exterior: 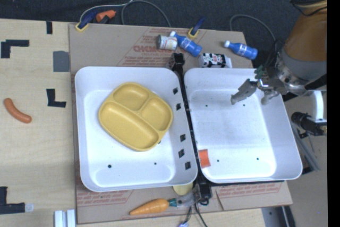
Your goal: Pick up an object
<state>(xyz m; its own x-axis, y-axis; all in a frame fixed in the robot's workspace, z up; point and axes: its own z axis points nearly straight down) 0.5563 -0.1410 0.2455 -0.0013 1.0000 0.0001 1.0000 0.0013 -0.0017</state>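
1. Plate point(136, 115), yellow, three compartments, lies flat in the left bin point(87, 130), roughly centred, a little toward the far side. It's the obvious candidate for "an object"; nothing else sits in that bin.
2. Handling guess: moulded plastic, so light and stiff, not fragile. Surface looks smooth and a bit glossy, so likely slippery between metal fingers.
3. Where to grip: it's too wide to span. My call is to pinch the raised outer rim, or one of the dividing ridges between compartments, coming straight down. Rim on the right side is nearest the arm.
4. Risk: thin-edge pinch on a light plate, it may tilt or slide out on the lift.
5. Other option: small orange-red piece point(203, 157) at the near-left corner of the right bin point(276, 167), lying flat against the floor. Hard to get fingers under, I'd say.
6. Hand point(249, 91) hangs over the far part of the right bin, well apart from the plate. One finger juts left; whether it's spread or closed I can't tell from here. Nothing visible between the fingers, not touching any object.
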